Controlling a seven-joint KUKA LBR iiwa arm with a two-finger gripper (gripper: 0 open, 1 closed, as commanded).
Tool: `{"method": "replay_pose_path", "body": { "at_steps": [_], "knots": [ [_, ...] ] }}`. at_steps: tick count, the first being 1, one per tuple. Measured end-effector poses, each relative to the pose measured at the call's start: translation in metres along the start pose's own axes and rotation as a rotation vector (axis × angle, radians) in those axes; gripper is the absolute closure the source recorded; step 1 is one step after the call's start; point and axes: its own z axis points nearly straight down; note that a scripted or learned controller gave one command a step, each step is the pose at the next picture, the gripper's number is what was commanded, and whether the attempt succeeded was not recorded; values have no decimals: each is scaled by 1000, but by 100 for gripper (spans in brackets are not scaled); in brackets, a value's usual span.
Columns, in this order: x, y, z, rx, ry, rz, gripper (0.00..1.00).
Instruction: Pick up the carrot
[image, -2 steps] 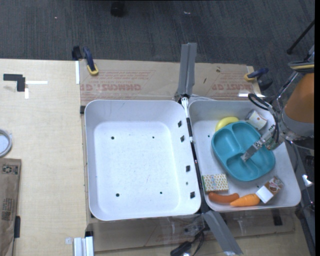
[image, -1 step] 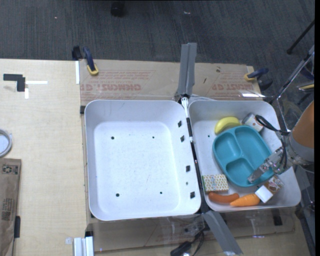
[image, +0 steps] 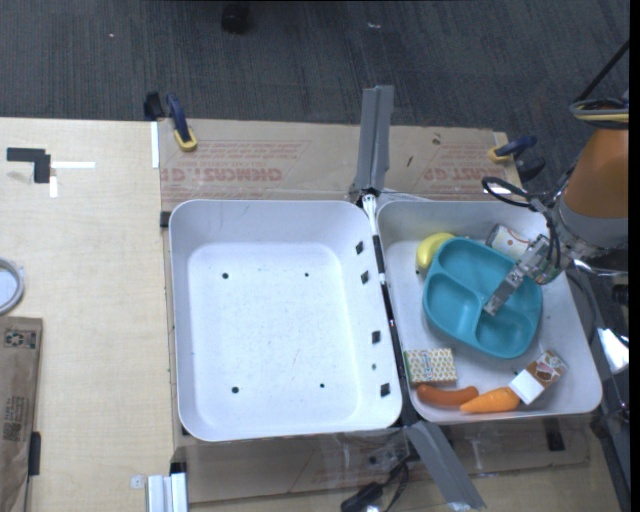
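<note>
a: where is the carrot (image: 489, 401) seen?
b: at the lower edge of the right bin (image: 583, 345), between a sausage (image: 446, 396) and a small carton (image: 536, 377).
a: and the gripper (image: 497, 301)?
b: it is poised over the blue tray (image: 480, 297), right of centre; nothing is seen gripped, and its state cannot be told.

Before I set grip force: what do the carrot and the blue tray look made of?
Carrot: probably moulded plastic toy, going by its smooth, even orange skin and slight sheen, though soft rubber is possible. Blue tray: looks like hard glossy plastic, uniform teal with rounded moulded compartments.
</note>
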Motion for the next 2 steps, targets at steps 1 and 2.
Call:
{"method": "replay_pose_path", "body": {
  "at_steps": [1, 2],
  "knots": [
    [54, -64, 6, -39, -59, 56, 0],
    [81, -94, 8, -39, -65, -15, 0]
  ]
}}
